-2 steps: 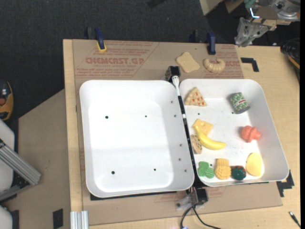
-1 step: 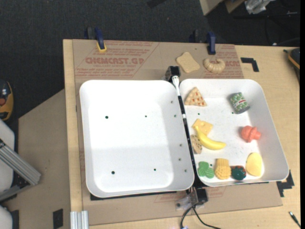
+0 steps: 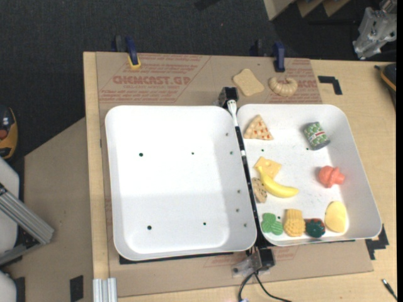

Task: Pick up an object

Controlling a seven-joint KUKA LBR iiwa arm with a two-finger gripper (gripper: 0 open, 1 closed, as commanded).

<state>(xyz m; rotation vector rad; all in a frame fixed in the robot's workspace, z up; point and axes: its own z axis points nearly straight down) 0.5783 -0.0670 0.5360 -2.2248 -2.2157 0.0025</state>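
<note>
My one camera sits fixed above the bench [image 3: 189, 74], looking down at a slant from the near side. It stands back enough to take in the left bin [image 3: 119, 168], right bin [image 3: 359, 168] and dark floor [image 3: 94, 11] beyond.

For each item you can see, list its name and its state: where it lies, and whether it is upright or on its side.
Banana: flat in right bin.
Green can: on its side, right bin.
Pizza slice: flat, right bin.
Toast: on bench, outside the bins.
Gripper: parked top right, away from bins.
</note>
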